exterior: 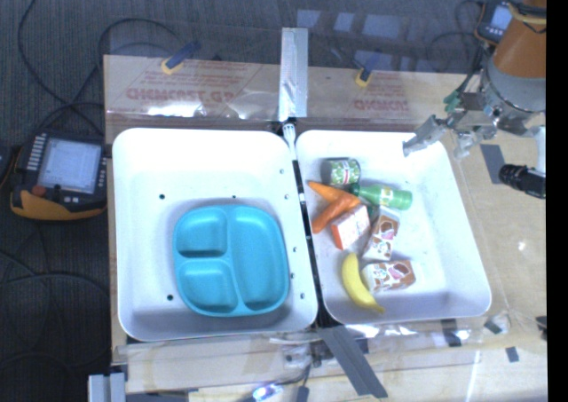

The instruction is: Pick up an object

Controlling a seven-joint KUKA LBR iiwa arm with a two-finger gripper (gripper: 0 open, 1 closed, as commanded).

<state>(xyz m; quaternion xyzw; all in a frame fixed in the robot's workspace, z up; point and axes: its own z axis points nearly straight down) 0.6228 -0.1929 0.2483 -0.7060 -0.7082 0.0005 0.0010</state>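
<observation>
here, before any pick: my gripper (432,134) hangs at the right bin's (461,214) far right corner, and whether it is apart or together i cannot tell.
left to right: a blue tray (232,258) in the left bin (142,178); then carrots (333,201), can (341,170), green bottle (383,196), cartons and banana (358,282), all below-left of me. next i judge: choose one, move over it, descend.

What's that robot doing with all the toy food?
The robot arm reaches in from the right, and its tool hangs over the top right corner of the right bin. It is not holding anything yet. In that bin lie a banana, a carrot, a green bottle, a can and some small cartons. The left bin holds a blue divided plate.
</observation>
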